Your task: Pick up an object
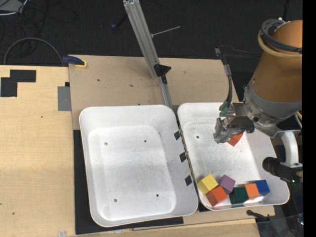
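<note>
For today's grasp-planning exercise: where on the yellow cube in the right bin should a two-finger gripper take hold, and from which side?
Come from above and close on the yellow cube's upper-left and lower-right faces. Its flat top faces up, and its upper-left side looks open toward the bare right bin floor. The red cube and purple cube crowd its other sides, so it is a tight fit.

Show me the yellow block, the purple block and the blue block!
yellow block (208, 182), camera view, on its top face.
purple block (227, 182), camera view, on its top face.
blue block (262, 187), camera view, on its top face.
</note>
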`<state>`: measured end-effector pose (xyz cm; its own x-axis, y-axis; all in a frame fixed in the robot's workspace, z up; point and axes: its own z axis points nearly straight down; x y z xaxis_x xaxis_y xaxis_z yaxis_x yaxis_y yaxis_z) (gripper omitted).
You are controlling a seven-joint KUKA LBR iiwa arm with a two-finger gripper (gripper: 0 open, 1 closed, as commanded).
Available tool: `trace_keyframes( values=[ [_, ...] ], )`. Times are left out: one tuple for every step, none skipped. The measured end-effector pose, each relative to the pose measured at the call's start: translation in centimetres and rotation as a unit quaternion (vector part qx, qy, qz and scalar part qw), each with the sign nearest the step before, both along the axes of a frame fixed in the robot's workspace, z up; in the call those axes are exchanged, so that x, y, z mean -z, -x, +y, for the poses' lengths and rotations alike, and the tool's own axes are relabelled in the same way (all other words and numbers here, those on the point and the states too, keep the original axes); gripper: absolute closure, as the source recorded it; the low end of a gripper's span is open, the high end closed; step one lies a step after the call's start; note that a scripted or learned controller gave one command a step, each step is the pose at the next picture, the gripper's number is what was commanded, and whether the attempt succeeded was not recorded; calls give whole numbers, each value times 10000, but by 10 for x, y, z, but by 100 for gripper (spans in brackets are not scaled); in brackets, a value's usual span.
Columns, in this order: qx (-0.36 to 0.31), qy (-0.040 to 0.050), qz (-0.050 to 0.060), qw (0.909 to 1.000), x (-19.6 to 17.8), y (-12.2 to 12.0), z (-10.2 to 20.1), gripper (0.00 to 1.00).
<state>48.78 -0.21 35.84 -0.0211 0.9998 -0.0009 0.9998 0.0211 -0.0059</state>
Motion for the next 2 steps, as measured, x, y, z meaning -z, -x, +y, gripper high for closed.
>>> trace_keyframes(
  values=[
    [-75,3,18,10000,-9,0,1,100],
    [-151,5,34,9999,-18,-1,2,100]
  ],
)
